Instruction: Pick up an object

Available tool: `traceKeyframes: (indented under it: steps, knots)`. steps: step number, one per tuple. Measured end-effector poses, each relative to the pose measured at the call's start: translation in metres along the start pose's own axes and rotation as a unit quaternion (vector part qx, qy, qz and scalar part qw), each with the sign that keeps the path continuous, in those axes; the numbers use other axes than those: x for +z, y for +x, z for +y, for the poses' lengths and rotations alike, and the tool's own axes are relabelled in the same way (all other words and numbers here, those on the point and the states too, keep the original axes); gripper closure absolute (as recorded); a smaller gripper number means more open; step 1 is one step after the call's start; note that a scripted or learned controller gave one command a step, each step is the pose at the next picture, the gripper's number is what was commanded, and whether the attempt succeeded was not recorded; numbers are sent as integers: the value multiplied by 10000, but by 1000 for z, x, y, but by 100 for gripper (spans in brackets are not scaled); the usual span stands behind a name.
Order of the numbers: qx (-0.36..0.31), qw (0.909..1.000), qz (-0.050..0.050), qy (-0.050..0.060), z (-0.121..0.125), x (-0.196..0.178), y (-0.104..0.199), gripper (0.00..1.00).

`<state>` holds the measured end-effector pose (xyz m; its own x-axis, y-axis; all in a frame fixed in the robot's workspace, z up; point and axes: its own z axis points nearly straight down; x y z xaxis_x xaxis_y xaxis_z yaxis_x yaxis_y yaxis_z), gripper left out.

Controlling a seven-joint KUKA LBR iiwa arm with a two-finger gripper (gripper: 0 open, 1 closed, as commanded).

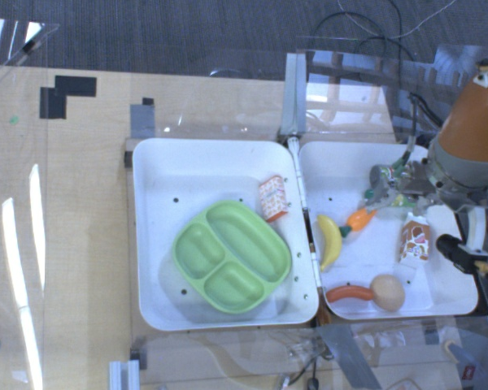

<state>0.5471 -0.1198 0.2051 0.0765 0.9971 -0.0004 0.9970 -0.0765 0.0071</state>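
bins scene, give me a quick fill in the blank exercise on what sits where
1. The green divided plate lies in the ____ bin.
2. The banana lies in the ____ bin.
3. Beside the egg lies a toy ____.
4. The carrot is coloured ____.

Missing words: left; right; sausage; orange

Divided plate [232, 256] in left bin [146, 242]; banana [329, 240] (near divider), egg [387, 292] in right bin [342, 162].

The arm [472, 132] is showing a broad, rounded orange band over a grey wrist section. Below that, the gripper [380, 187] is appearing as a cluster of grey metal parts with small green and dark fittings, and thin dark cables are trailing beside it.
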Motion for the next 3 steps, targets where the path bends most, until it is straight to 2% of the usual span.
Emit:
traceKeyframes:
  steps: [1,2,3]
  knots:
    - [0,10000,1,4,0,0,0,0]
    - [-371,9993,4,10,33,-32,10,0]
    - [-614,9981,3,17,23,34,-5,0]
